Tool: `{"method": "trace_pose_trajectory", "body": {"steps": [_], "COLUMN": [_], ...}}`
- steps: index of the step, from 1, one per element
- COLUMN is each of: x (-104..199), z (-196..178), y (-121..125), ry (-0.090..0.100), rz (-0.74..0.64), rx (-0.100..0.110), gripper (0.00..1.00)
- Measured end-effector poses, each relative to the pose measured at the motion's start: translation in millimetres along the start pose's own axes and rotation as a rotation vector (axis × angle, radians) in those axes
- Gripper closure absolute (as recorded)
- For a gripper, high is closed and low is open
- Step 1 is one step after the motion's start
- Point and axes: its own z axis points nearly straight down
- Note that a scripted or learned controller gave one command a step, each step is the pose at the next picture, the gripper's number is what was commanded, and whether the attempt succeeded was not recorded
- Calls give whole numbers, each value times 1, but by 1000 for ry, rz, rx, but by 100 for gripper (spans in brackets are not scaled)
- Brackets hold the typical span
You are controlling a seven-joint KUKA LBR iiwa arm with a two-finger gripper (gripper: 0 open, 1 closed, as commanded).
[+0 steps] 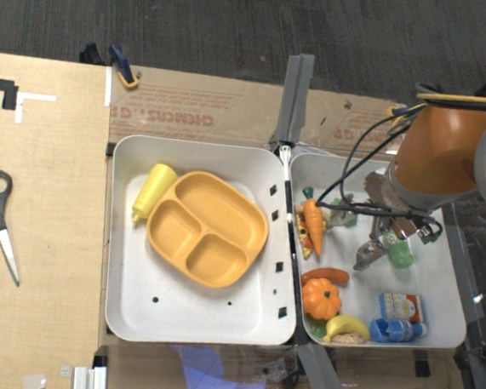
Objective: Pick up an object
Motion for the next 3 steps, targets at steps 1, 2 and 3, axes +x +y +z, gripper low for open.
{"method": "trace_pose_trajectory", "body": {"steps": [1,2,3], "x": [-9,-28,52], "z": [0,-1,1], "y": [-20,-44,-27], "ry": [0,-2,3], "rz": [-106,-311,-451], "rx": [0,0,-4], "gripper": [0,0,0]}}
